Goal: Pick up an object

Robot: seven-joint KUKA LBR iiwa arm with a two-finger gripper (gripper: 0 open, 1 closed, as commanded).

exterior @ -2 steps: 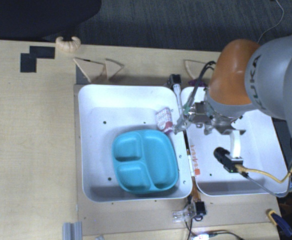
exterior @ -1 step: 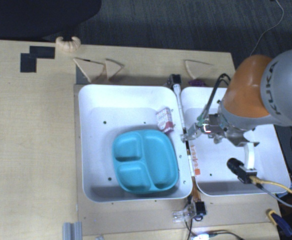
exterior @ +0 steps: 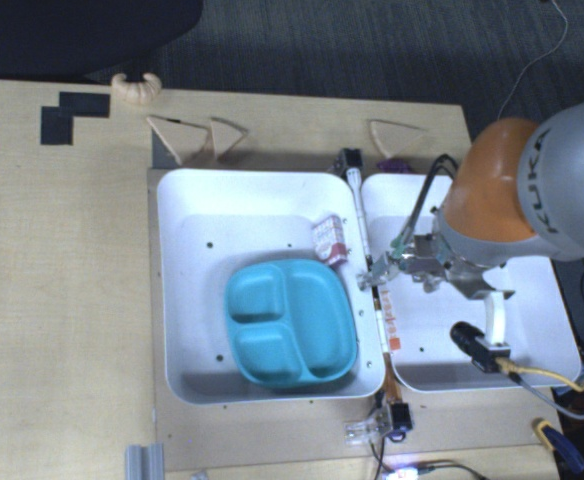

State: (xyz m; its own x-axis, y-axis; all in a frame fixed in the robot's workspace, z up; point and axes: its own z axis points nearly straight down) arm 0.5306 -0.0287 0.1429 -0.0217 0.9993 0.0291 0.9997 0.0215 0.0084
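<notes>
The arm hangs over the right bin while a blue tray and a small packet lie in the left bin; a sound pick likely means centring over the packet before descending.

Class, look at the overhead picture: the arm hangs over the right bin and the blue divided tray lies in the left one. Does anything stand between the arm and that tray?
Yes. The bins' adjoining walls run between the arm's wrist and the blue divided tray. A small red-and-white packet lies at the tray's upper right edge, beside that route rather than blocking it.
</notes>
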